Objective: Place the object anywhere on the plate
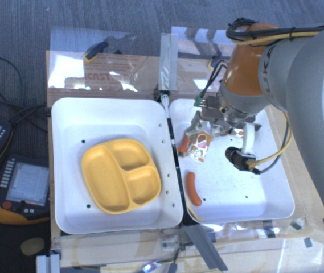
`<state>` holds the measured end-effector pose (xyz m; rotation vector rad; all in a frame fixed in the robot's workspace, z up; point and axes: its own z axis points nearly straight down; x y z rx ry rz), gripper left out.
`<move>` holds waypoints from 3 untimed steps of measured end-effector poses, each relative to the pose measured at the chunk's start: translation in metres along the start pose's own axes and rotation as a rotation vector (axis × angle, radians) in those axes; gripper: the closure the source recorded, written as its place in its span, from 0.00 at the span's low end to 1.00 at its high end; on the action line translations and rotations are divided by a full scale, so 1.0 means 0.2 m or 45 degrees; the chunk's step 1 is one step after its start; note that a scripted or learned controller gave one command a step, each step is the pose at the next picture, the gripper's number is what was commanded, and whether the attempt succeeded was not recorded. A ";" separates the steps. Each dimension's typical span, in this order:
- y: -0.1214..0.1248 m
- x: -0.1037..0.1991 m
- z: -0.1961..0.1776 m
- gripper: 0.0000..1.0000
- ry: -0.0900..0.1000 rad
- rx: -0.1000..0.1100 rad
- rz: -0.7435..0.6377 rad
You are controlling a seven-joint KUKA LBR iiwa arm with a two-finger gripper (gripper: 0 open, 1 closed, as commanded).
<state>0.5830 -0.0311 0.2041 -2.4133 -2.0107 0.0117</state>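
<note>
A bench [59, 67] carried two shallow white bins side by side. Nearest the camera, an orange sausage-shaped object [193, 188] lay in the right bin [264, 201], close to its left wall. In the left bin [70, 124] sat a yellow plate [121, 175] with three compartments. Farther back in the right bin, the gripper [202, 136] hung above a small white packet [199, 147] printed in orange, with another orange piece [183, 145] just beside it; whether the gripper was clenched or released could not be told.
</note>
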 end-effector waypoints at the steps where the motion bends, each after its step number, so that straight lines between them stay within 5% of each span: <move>1: -0.41 0.43 0.12 1.00 0.003 0.003 -0.081; 2: -0.41 0.43 0.12 0.00 0.004 0.003 -0.080; 3: -0.38 0.24 -0.29 0.00 0.001 -0.002 -0.070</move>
